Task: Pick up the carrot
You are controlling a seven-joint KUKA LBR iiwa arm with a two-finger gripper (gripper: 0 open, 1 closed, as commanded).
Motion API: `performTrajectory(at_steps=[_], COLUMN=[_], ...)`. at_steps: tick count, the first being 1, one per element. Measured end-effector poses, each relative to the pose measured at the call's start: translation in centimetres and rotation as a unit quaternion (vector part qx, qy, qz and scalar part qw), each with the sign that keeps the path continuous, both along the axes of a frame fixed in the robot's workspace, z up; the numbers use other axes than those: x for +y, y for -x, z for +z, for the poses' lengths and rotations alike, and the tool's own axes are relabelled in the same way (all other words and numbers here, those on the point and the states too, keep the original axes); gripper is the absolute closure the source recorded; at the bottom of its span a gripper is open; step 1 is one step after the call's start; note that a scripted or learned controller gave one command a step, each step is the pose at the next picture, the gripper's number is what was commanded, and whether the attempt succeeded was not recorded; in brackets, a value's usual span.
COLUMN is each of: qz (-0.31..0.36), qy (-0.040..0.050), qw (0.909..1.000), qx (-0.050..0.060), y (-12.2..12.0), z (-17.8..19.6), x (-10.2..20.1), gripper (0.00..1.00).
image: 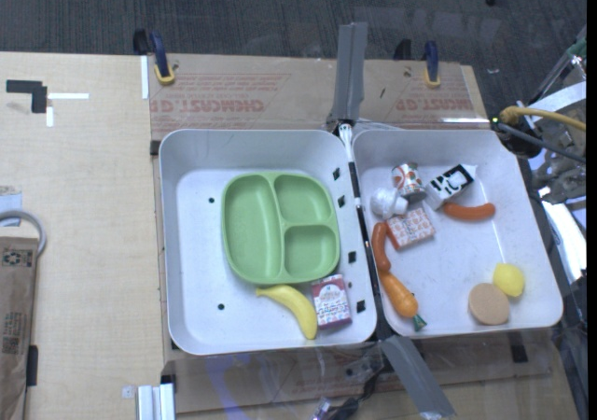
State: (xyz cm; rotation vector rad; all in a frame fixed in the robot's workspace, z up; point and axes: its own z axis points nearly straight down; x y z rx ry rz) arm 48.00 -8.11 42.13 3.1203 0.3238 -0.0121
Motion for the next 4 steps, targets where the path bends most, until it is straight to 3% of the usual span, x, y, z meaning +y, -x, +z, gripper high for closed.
performTrajectory(at_steps=[1,2,3,4], qz=[0.000,-0.001,-0.002,0.062], qy=[-0.0005,-0.0016,-0.0030,-0.0044], qw=[1.0000,1.0000,1.0000,0.9981], qx=[0.001,0.002,0.002,0.002], y=[-0.3,0.1,0.2,0.3], z=[-4.2,-5.7,-16.6,-27.6], x=[2.1,-11.3,-7.7,-4.0], gripper=[1.00,1.00,1.00,1.00])
